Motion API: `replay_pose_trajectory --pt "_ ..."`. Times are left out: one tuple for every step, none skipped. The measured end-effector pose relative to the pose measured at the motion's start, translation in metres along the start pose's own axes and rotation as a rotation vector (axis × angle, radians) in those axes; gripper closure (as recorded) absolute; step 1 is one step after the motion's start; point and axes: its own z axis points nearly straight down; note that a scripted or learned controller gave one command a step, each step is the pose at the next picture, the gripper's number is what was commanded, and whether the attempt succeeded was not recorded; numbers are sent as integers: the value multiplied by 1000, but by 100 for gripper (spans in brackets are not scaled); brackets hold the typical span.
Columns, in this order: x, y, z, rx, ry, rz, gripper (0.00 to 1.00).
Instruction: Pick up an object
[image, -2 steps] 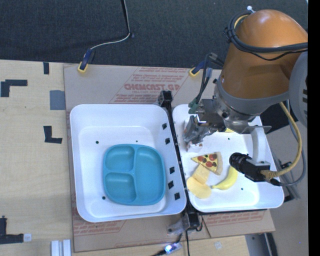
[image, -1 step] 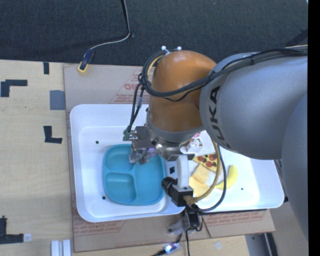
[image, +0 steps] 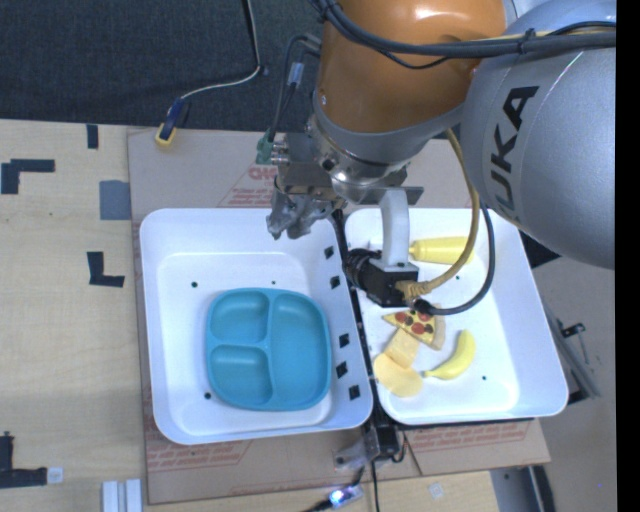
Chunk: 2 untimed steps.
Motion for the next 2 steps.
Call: replay_pose_trajectory --pt "4 11 -109 3 -1 0 100" --pt "53 78 76 31 -12 0 100"
